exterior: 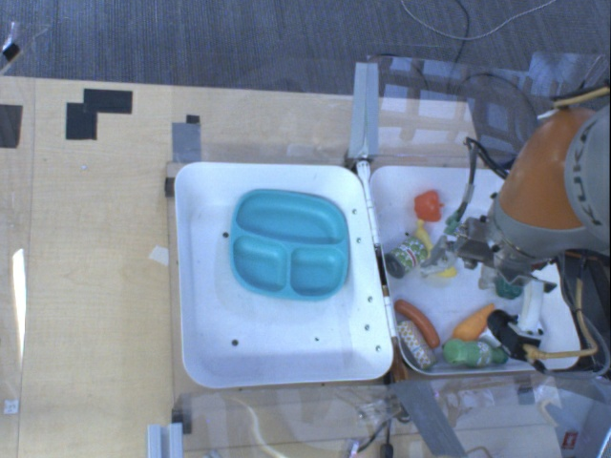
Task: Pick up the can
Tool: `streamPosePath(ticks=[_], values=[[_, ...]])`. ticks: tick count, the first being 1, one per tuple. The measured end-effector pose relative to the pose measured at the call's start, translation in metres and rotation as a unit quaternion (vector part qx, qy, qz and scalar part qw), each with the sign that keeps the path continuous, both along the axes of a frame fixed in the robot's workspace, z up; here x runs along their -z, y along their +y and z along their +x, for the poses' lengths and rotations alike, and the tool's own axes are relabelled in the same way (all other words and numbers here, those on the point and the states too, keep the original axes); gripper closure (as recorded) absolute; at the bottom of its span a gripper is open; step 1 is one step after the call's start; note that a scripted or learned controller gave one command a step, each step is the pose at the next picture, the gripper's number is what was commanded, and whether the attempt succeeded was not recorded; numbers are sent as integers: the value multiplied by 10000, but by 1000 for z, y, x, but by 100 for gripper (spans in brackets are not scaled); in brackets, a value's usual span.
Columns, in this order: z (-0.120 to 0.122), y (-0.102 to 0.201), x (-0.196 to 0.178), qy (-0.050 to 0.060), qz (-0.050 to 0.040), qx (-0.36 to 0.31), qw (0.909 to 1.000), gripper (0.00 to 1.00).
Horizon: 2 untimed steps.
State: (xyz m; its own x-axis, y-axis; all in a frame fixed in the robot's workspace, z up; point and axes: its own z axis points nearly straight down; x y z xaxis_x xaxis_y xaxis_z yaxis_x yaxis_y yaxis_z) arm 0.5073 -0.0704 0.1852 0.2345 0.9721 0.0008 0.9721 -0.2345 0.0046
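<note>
Spanning most of the frame, the wood surface [86,284] carries two shallow white bins side by side. Left bin [205,351], centre of frame, holds a blue divided tray [289,243] w/ three compartments, lying flat near the bin's middle. Right bin [396,184], right of centre, holds the small items. Arm [549,184], grey w/ orange band, enters from the right edge and reaches over the right bin. Hand [456,246] sits low over the bin's middle; finger state: cannot tell, parts too cluttered to read.

Items in right bin, approx. by size:
- Green object [473,353], lower edge of bin, lying flat.
- Sausage-like red item [417,321], lower left of bin, lying diagonal.
- Can [410,255], green/white label, on its side at the bin's left wall, just left of the hand; contact w/ hand not readable.
- Orange carrot-shaped item [473,324], lower centre, just above the green object.
- Red item [429,204], upper part of bin, apart from the can.
- Yellow item [441,273], partly under the hand.
</note>
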Motion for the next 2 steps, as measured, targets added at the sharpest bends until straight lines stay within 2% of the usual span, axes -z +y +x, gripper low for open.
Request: streamPosePath(ticks=[1, 2], values=[[48, -73, -15, 7, -4, 511, 9987, 0], [61, -113, 69, 21, -1, 295, 9996, 0]])
